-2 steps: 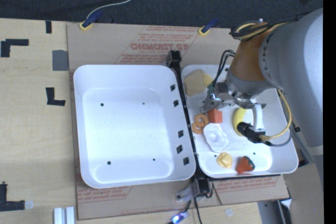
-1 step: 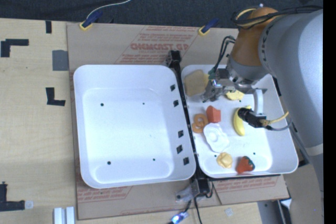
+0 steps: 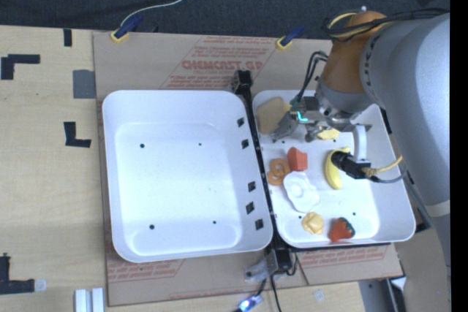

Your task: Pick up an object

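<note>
Gripper (image 3: 306, 126) low in the right bin (image 3: 391, 230), near its far-left wall beside the tan object (image 3: 269, 113); finger state cannot be told. Left bin (image 3: 124, 157) offers open room.

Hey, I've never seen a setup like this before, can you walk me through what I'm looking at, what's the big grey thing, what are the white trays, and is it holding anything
This is one picture from a camera fixed above a bench, looking down at a slant. The big grey shape with the orange band is a robot arm reaching in from the right. At its end is the tool, a two-finger grabber, which is low over the far part of the right bin. The left bin sits beside it, the two touching along a middle edge. In the right bin lie small toy-like pieces: a tan piece, a red block, an orange ring, a white piece, a banana, a small yellow piece and a red piece. I can't tell from this angle whether the tool grips anything.
</note>
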### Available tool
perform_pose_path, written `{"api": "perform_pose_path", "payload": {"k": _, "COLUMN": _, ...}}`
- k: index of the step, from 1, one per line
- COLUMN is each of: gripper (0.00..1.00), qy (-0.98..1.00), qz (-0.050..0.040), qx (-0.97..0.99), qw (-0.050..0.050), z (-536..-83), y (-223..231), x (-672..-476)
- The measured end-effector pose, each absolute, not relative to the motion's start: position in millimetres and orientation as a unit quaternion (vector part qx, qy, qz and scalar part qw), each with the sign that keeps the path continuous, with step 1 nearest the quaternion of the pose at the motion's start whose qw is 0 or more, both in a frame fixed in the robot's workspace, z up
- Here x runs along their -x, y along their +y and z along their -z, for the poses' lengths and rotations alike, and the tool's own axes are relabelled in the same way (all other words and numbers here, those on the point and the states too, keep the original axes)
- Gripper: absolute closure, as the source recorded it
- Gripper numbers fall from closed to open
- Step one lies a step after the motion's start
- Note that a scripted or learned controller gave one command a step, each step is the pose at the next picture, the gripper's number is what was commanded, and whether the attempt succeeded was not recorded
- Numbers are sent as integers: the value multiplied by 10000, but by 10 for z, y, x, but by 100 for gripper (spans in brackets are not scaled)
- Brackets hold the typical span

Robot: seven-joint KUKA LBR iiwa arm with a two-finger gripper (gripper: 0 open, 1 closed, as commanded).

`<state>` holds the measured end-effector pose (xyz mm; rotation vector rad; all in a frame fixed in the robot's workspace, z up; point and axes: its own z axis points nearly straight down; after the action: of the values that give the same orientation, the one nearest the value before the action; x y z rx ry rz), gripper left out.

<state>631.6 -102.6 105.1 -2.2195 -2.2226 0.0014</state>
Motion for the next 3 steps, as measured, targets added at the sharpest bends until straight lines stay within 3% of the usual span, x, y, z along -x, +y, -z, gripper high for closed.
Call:
{"api": "perform_pose_path", "payload": {"k": 1, "gripper": 0, "qy": -7057, "qz": 51, "qx": 7084, "qw": -38, "z": -899, "y": -1626, "x": -5628}}
{"api": "perform_pose_path", "payload": {"k": 2, "gripper": 0, "qy": -7082, "qz": 14, "qx": 7060, "qw": -15, "z": -857, "y": -1529, "x": -5946}}
{"api": "perform_pose_path", "payload": {"k": 3, "gripper": 0, "qy": -7076, "qz": -3, "qx": 7066, "qw": -13, "z": -854, "y": -1299, "x": -5769}}
